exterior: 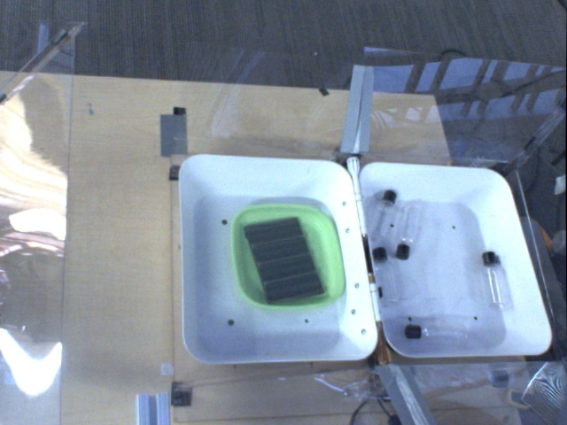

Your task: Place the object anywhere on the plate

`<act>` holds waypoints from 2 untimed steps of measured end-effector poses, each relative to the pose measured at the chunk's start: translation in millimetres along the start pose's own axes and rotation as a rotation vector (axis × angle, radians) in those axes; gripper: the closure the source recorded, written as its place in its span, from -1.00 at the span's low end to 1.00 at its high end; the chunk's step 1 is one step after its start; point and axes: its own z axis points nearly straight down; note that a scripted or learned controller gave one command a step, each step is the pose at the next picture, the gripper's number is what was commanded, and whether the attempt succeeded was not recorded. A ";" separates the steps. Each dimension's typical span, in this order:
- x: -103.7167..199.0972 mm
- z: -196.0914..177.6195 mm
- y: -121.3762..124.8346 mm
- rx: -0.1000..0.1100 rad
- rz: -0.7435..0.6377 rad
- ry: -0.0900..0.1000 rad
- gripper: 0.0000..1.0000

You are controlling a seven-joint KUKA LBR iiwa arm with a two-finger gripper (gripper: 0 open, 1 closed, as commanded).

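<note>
Clear vial with black cap (434, 331) lies by the right white bin's (524, 326) near wall. Dark grey ridged rectangular slab (282, 260) lies flat on the lime-green square plate (332, 257), left white bin (204, 264). Likely stiff, light, ridges grippy; pinch across long edges. Tool state: cannot tell.

Dark grey ribbed carpet (221, 16) across top, beyond bench. Pale wood benchtop (97, 237) fills left and centre. Clear plastic sheet (35, 237) over left part of bench, bright glare patches on it. Metal bracket (358, 113) upright at far edge, between bins. Small grey plate (174, 134) fixed to wood near left bin's far corner. Bluish reflections at upper right.
</note>
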 end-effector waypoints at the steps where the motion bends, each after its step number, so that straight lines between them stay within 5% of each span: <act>1: 0.8 -35.8 0.7 -0.007 0.136 0.004 -1.00; 2: 0.4 -35.8 0.9 -0.005 0.253 0.005 -1.00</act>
